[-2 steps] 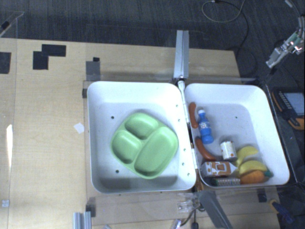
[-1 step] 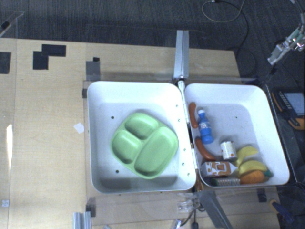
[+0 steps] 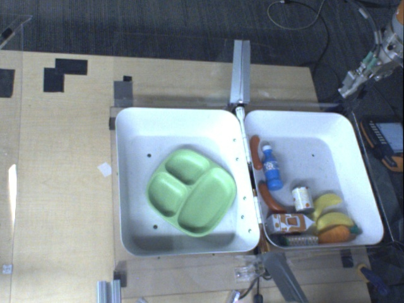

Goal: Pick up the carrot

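Grey metal of the gripper (image 3: 361,76) hangs well up in the far right corner, outside the bins and nowhere near the work; at this angle I cannot tell how the jaws stand, and nothing seems to be caught in them. I take it the arm is parked back there to leave the camera a clean look at the bench before any reach begins. Below it, the right bin (image 3: 341,124) has its far half bare, and everything has crowded along the divider and into the near corner. The carrot (image 3: 336,233), orange with a dark green stub, lies at the near right corner, touching the yellow banana (image 3: 331,211) just behind it and close beside the small juice carton (image 3: 290,223). A blue bottle (image 3: 272,168) lies nearer the divider with a reddish sausage (image 3: 255,152) beside it, another sausage (image 3: 272,199) lower down, and a small can (image 3: 302,199) in between. With the carrot tucked against the wall, a descent would be cramped, I'd say. The left bin (image 3: 132,169) carries a green divided plate (image 3: 192,190)
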You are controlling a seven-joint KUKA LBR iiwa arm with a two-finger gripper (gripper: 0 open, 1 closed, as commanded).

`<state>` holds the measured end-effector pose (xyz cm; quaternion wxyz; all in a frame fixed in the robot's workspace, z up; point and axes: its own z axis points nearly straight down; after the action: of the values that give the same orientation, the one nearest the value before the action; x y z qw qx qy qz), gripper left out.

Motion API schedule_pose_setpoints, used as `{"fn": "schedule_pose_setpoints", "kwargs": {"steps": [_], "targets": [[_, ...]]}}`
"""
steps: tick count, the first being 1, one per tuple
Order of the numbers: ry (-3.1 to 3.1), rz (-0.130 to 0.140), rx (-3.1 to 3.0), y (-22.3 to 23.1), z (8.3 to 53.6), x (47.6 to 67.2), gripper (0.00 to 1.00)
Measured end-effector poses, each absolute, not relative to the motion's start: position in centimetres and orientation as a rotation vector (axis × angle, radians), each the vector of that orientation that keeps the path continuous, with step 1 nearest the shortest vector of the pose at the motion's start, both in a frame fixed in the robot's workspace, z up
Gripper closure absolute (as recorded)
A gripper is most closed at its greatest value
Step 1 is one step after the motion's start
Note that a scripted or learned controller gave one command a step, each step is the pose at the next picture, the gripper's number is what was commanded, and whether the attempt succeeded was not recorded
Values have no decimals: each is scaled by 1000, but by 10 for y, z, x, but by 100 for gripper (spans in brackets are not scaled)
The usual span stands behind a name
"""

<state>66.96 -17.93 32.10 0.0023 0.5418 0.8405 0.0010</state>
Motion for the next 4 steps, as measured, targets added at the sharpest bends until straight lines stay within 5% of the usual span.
{"fn": "schedule_pose_setpoints", "kwargs": {"steps": [1, 2, 4], "targets": [[2447, 2, 1965, -156, 318, 669, 100], [2482, 1, 1923, -195, 227, 669, 100], [2467, 4, 1936, -194, 384, 669, 100]]}}
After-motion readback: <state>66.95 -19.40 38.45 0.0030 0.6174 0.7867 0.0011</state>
